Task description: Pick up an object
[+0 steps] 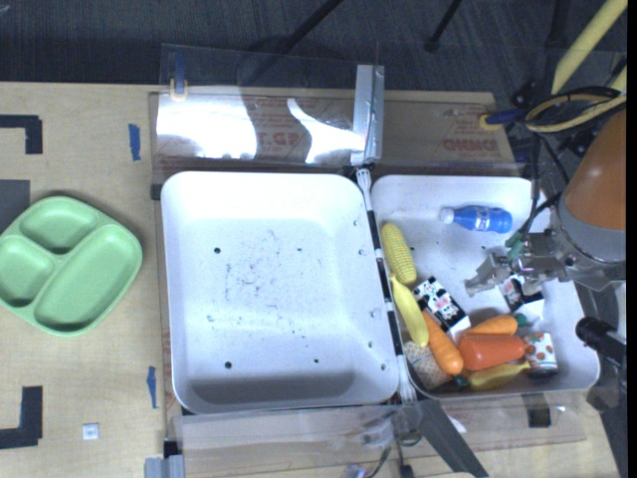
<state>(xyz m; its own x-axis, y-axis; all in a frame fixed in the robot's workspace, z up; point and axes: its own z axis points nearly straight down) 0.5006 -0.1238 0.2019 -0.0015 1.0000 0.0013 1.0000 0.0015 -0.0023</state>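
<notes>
My gripper (495,270) over right bin (438,189), finger state unreadable. Toys heaped at low corner: corn (398,250), carrot (442,344). Bottle (478,218) apart, easier grab.

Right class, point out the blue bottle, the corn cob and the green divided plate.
blue bottle (479,218), camera view, middle of its body
corn cob (399,250), camera view, middle of the cob
green divided plate (85,267), camera view, its large compartment
</notes>
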